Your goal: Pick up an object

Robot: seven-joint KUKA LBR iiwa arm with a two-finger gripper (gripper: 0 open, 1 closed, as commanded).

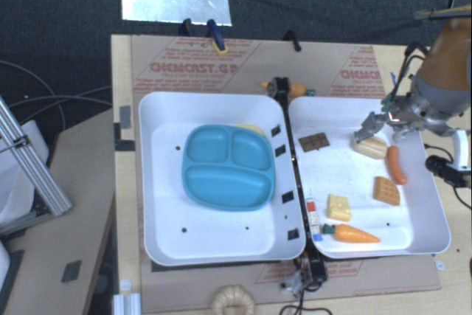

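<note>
Hovering over the right bin (431, 232), the gripper (383, 130) has its fingers spread and nothing between them. Just beneath sits the pale bread roll (371, 148), long axis running left-right, practically touching the left finger. The sausage (397, 164) lies just beyond, lower right.
</note>
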